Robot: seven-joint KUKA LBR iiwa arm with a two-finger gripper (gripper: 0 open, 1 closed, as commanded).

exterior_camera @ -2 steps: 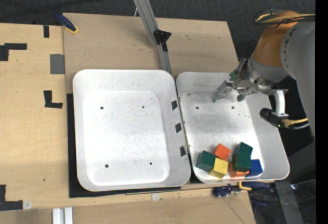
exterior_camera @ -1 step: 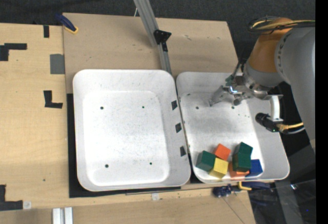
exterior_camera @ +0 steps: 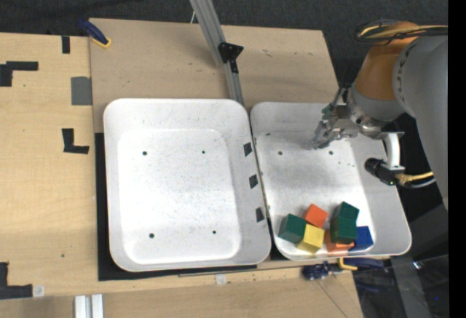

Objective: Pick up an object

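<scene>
Gripper (exterior_camera: 322,136) is poised over the far end of the right bin (exterior_camera: 291,120); its opening cannot be told. Nothing is seen held. Blocks (exterior_camera: 324,228), clustered at the bin's near end, remain unpicked.

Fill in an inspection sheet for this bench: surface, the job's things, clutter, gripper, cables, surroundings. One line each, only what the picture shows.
Surface: wooden bench bearing a left white bin and a right white bin, side by side.
Job's things: coloured blocks clustered in the right bin's near corner: green block, orange block, yellow block, dark green block, blue block.
Clutter: black tape marks on the bench.
Gripper: gripper over the right bin's far end, apart from the blocks; open or shut cannot be told.
Cables: yellow cable beside the arm.
Surroundings: slanted metal pole; dark floor behind.
</scene>
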